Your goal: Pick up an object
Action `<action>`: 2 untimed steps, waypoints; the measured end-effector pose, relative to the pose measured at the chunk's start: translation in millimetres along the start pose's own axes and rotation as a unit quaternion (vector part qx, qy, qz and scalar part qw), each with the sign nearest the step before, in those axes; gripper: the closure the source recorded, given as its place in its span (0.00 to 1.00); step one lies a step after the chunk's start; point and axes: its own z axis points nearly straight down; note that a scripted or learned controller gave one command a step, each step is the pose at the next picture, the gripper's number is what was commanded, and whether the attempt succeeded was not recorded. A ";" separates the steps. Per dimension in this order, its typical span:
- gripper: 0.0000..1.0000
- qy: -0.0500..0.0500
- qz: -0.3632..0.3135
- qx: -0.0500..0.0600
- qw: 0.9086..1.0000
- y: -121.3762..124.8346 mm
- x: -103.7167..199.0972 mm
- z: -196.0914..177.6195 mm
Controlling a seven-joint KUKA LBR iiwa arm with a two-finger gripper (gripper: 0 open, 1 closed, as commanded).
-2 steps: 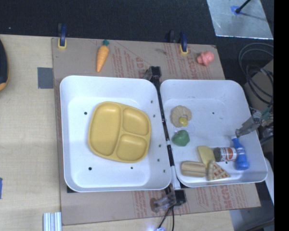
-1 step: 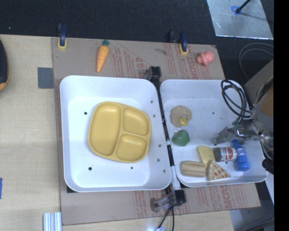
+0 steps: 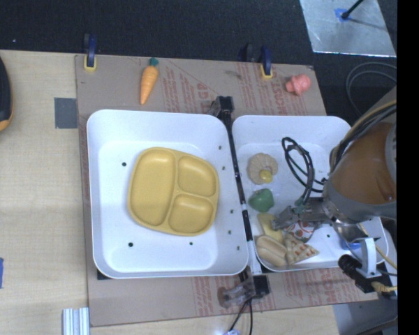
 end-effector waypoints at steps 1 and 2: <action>1.00 -0.001 0.001 -0.001 1.000 1.5 -4.6 -11.5; 1.00 0.000 -0.002 -0.005 1.000 52.8 54.5 -105.2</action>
